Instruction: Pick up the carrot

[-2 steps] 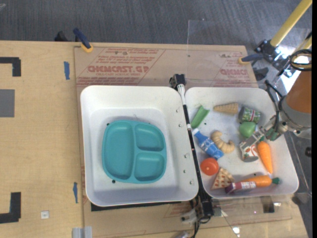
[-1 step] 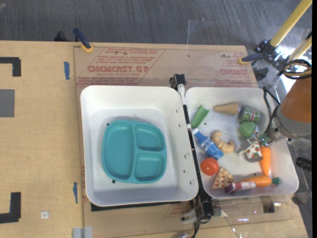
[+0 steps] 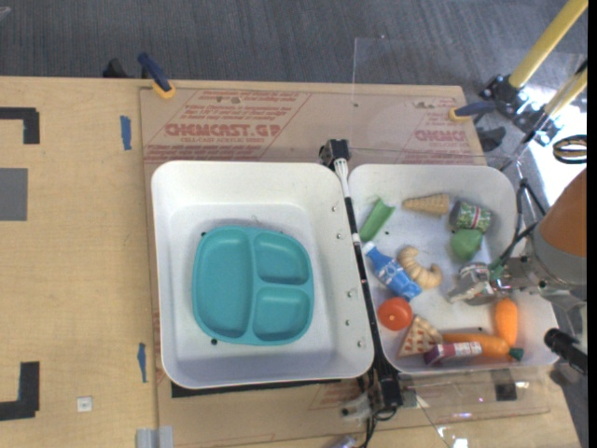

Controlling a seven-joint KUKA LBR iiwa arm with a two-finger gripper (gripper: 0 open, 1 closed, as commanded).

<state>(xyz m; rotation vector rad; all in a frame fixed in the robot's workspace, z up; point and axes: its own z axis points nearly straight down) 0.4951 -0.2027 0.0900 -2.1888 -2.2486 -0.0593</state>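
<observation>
carrot (image 3: 506, 320) in right bin, claw (image 3: 474, 285) low, just left

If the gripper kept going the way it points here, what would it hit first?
The gripper points left across the right bin. First in line looks like the croissant, not the carrot, which lies beside it to the right. Height is unclear, so it might pass over.

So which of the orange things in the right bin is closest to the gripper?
The carrot, the short upright orange piece lying just below the gripper. The long orange item lies flat farther down, and the red-orange tomato sits further left.
</observation>
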